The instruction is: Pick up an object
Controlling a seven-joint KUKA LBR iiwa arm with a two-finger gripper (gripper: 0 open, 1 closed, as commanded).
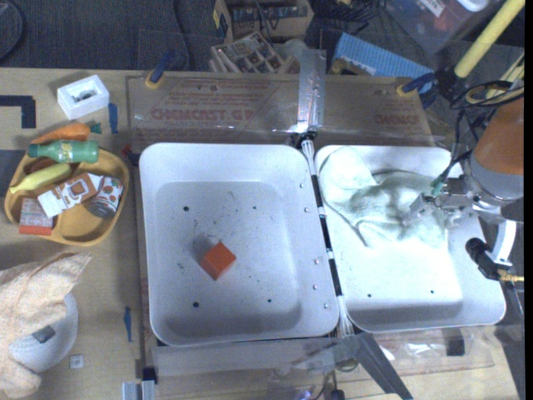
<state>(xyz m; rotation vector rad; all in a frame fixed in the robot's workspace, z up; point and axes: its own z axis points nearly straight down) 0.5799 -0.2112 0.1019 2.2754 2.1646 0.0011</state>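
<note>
1. Cloth (379, 202), pale and crumpled, lies heaped across the upper half of the right bin (416, 302); it is the likeliest target, since the arm's jaws (433, 200) sit at its right edge.
2. Whether those jaws are released or clenched I cannot tell; the tips blur into the folds.
3. One orange block (218, 259) rests alone in the left bin (166, 182), well apart from the arm.
4. Count: two white bins, one cloth, one block.
5. A yellow bowl (75, 232) of packets stands on the tabletop, left.
</note>
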